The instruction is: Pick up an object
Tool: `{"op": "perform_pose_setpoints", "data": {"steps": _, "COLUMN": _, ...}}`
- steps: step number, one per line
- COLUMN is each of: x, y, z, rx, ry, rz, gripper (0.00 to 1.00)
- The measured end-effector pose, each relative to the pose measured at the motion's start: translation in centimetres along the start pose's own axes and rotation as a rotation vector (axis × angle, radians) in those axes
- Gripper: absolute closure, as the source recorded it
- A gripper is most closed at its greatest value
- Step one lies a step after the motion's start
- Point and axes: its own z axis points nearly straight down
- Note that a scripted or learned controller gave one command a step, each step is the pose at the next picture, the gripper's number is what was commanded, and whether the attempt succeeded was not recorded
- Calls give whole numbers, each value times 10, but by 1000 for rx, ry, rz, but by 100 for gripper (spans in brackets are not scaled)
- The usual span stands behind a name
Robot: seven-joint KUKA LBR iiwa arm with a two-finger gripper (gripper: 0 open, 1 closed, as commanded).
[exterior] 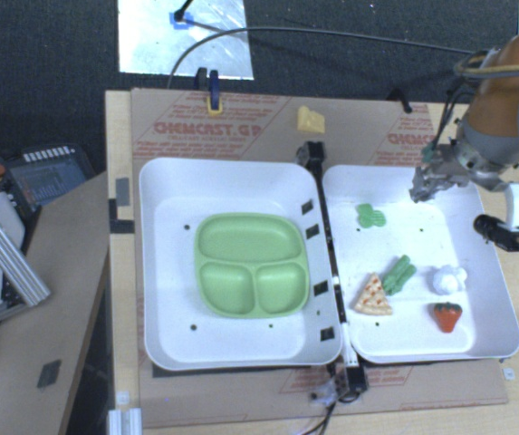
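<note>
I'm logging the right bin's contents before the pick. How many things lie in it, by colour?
Green: 2, a small leafy piece and a bean pod
Tan: 1, a pizza slice
White: 1, a lumpy piece
Red: 1, a strawberry
Total: 5

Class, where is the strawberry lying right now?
The strawberry lies in the right bin, near its front right corner, just below the white toy.
</note>
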Motion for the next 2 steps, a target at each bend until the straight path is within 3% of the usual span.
{"op": "perform_pose_setpoints", "data": {"steps": 1, "x": -6, "y": 7, "z": -47, "rx": 0, "ry": -1, "rz": 0, "gripper": 100}}
{"op": "perform_pose_setpoints", "data": {"steps": 2, "x": -6, "y": 8, "z": -70, "rx": 2, "ry": 0, "rz": -1, "gripper": 100}}
